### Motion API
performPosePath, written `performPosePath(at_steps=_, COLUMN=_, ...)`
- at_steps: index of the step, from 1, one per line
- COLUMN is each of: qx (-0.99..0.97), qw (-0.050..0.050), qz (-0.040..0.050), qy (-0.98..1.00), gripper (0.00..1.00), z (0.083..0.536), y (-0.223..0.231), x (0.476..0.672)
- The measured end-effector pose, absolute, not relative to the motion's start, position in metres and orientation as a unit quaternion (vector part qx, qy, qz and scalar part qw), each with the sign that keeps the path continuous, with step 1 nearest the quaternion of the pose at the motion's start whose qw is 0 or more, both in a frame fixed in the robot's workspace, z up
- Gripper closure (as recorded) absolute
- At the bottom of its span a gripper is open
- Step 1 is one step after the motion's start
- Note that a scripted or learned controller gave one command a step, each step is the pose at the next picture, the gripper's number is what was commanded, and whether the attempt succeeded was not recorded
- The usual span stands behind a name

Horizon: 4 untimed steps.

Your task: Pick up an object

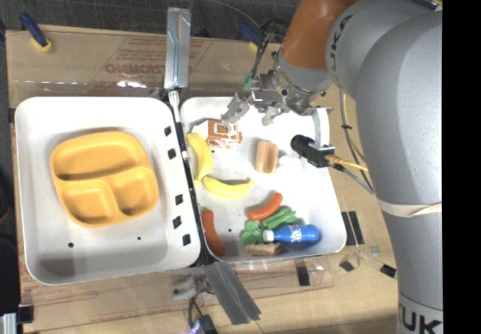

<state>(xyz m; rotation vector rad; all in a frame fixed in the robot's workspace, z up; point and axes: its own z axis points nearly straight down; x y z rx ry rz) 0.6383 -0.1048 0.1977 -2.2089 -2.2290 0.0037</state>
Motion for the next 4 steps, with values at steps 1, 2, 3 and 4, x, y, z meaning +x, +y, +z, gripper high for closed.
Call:
performPosePath(at_steps=1, qx=-0.662, qw=0.003, qz=0.0018, qy=-0.750, gripper=0.00, z=0.162, y=-0.090, x=0.656)
performPosePath(at_steps=2, qx=-0.660, qw=0.003, qz=0.0014, qy=-0.751, gripper=1.00, z=0.173, y=-0.089, x=0.657)
performPosePath(at_steps=3, qx=-0.660, qw=0.003, qz=0.0017, qy=-0.751, gripper=0.00, z=0.173, y=-0.089, x=0.657)
performPosePath(at_steps=4, qx=-0.591, qw=-0.015, qz=-0.0086, qy=-0.807, gripper=0.00, z=0.111, y=-0.100, x=0.668)
